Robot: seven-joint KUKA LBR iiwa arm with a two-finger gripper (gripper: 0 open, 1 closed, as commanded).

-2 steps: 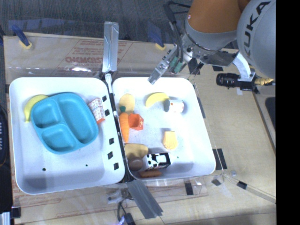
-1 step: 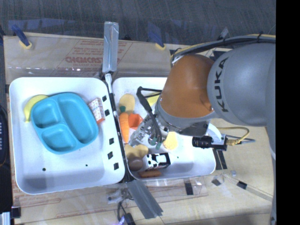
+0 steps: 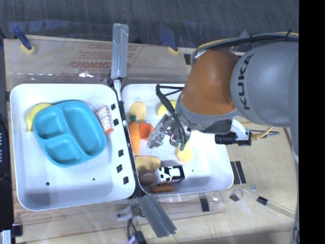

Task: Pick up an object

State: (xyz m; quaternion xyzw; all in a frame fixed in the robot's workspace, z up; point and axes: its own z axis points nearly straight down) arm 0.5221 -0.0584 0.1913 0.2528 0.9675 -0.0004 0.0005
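Carrot lies in right bin; arm reads "KUKA"

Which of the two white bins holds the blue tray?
The left bin holds the blue tray. The right bin, under the gripper, holds small toy foods instead.

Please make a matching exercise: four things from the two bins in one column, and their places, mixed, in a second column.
Things:
1. blue plastic divided tray
2. orange toy carrot
3. black-and-white toy cow
4. small red-and-white packet

Places:
A. right bin, near its front edge
B. left bin, beside the divider, next to the tray
C. left bin, over a yellow piece
D. right bin, along the divider

Pairs: 1-C, 2-D, 3-A, 4-B
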